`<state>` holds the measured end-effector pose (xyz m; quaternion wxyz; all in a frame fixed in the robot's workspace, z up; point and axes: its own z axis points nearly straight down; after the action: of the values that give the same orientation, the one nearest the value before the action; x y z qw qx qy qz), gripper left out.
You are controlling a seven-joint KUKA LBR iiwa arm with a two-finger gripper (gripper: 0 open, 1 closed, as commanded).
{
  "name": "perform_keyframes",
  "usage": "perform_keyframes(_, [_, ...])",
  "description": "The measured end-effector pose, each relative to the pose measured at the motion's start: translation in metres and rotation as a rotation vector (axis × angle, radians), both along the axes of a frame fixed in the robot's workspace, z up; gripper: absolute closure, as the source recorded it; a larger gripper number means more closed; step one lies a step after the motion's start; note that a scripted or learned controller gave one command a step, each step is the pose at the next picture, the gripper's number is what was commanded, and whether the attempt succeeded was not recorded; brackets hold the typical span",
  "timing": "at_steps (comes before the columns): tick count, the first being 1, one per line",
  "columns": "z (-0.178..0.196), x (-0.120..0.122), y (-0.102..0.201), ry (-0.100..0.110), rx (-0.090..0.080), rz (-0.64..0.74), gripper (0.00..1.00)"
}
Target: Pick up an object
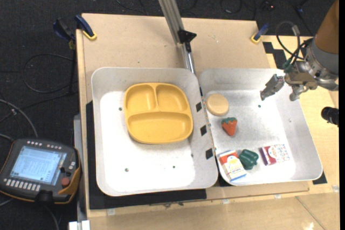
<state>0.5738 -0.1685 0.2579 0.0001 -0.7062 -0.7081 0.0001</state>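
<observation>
The arm [329,35] shows an orange-tan band above a grey, rounded wrist section. Black cables loop out from the wrist on its left side. Below it sits a metallic grey gripper [283,91] with two dark, slim fingers [269,89] and small coloured wires near its base.

2 bins sit side by side: the left bin [108,132] holds a divided plate [158,113]. In the right bin [294,132], a round block [218,104] lies behind a strawberry [230,126]; a small carton [232,165], a pepper [248,158] and a packet [275,154] line its front, left to right.
</observation>
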Motion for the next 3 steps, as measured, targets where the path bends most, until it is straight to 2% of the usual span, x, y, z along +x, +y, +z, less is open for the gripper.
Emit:
perform_keyframes(1, [0.000, 0.000, 0.000, 0.000, 0.000, 0.000, 0.00])
perform_keyframes(2, [-0.043, 0.001, -0.002, 0.004, 0.000, -0.003, 0.00])
perform_keyframes(3, [-0.103, -0.009, 0.002, 0.007, 0.001, -0.003, 0.00])
